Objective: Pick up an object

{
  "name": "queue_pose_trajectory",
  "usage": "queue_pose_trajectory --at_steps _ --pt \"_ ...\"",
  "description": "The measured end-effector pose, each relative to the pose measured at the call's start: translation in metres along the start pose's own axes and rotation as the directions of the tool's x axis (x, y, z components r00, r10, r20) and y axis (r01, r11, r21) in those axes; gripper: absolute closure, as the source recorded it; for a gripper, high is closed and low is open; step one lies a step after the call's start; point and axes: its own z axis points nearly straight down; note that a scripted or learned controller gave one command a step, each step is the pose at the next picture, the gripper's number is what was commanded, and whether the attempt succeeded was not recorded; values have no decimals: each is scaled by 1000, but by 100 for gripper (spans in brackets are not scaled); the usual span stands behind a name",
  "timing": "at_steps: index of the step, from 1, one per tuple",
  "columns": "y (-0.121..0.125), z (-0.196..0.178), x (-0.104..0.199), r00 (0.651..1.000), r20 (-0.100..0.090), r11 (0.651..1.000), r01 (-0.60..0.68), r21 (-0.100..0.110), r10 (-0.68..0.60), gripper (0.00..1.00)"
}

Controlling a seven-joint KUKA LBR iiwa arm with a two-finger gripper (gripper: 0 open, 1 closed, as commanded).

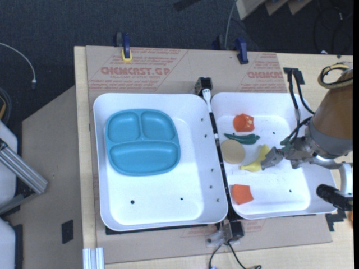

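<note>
Cardboard-topped tabletop point(168, 66), two white bins. Blue divided plate point(143, 140) in left bin point(168, 206); small foods bunched in right bin point(280, 198). Tool point(271, 158) low beside yellow banana point(255, 163), seemingly lined up for a grab; finger spread impossible to tell.

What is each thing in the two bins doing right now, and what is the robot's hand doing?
blue divided plate: lying flat in the left bin, nothing on it.
red-orange toy: resting in the right bin, near its far side.
green pepper: lying flat, just below the red-orange toy.
tan round piece: lying flat, untouched.
yellow toy: lying beside the end effector.
orange block: lying apart, near the front.
end effector: low in the right bin, by the yellow toy.
</note>
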Motion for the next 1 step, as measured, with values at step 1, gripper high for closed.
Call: queue_pose_trajectory --at_steps 1 --pt "-3 43 -1 1000 0 1000 1 0 -1 0"
